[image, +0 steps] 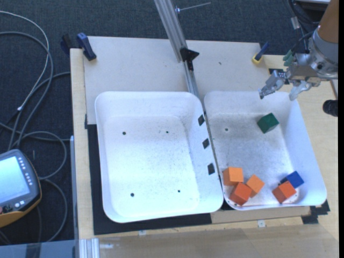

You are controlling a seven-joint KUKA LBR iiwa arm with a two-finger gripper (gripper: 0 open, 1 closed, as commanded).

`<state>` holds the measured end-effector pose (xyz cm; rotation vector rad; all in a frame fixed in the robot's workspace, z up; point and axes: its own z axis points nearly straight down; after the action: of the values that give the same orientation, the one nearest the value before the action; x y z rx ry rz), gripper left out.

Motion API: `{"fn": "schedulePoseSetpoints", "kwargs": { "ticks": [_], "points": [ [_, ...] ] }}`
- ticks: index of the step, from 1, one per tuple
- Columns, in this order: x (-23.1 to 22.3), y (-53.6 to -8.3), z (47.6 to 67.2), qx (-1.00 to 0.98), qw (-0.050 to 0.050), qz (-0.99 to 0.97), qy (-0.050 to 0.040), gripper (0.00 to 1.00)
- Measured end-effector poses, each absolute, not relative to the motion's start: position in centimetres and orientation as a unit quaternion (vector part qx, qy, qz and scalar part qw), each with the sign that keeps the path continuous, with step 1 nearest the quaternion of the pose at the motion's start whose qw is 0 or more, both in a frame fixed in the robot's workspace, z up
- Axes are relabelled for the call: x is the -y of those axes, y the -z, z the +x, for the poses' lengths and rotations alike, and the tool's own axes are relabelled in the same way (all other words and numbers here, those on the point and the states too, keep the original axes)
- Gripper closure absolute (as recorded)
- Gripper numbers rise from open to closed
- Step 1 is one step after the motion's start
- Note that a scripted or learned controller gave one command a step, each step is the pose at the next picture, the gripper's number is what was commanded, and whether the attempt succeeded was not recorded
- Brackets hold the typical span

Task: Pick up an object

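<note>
The gripper [280, 90] is seen above the far edge of the right bin [305, 144], its fingers [267, 91] spread apart with nothing between them. A green cube [267, 122] lies just below in that bin (orange blocks [242, 186] and a blue block [294, 178] are gathered at the near edge).

The arm [328, 36] is grey with an orange band above the wrist; below sits a pale metal gripper [280, 91] with a small green part at its side; two grey fingers [269, 87] jut out; black cables run behind it.
</note>
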<state>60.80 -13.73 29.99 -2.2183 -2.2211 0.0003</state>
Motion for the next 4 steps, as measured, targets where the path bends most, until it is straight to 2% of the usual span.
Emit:
{"fn": "schedulePoseSetpoints", "kwargs": {
  "ticks": [1, 2, 3, 4],
  "points": [
    [8.2, -22.3, 57.2, 0.709, 0.006, -0.705, -0.0022, 0.00],
    [12.6, -29.3, 64.6, 0.707, -0.006, -0.707, 0.0031, 0.00],
    [16.1, -13.4, 62.9, 0.708, -0.004, -0.706, 0.0026, 0.00],
    [21.0, -15.1, 60.2, 0.706, -0.002, -0.709, -0.0002, 0.00]
  ]
}}
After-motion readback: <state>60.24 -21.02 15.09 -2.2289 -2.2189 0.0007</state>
